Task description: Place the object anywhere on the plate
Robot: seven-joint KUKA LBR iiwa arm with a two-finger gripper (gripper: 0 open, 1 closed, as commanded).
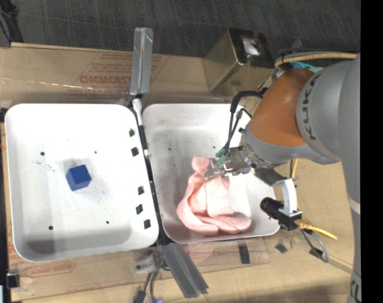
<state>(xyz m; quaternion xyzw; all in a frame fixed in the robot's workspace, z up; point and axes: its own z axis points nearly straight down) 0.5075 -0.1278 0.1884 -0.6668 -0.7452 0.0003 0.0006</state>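
A small blue cube (79, 177) lies in the left bin (27, 125), left of its middle. The pink plate (210, 210) sits in the right bin (178, 122), toward the front right, and looks soft and crumpled, with a pale patch at its centre. My gripper (224, 166) hangs low over the plate's upper edge, touching or nearly touching the pink rim. The grey arm with its orange band (279, 115) reaches in from the right and hides the bin's far right corner. The cube is far to the left of the gripper.
A metal divider (141, 68) runs between the two bins. A brown box (238, 59) stands behind the right bin. A black fitting with a yellow cable (286, 213) hangs from the arm by the right bin's front corner. Cardboard lies under both bins.
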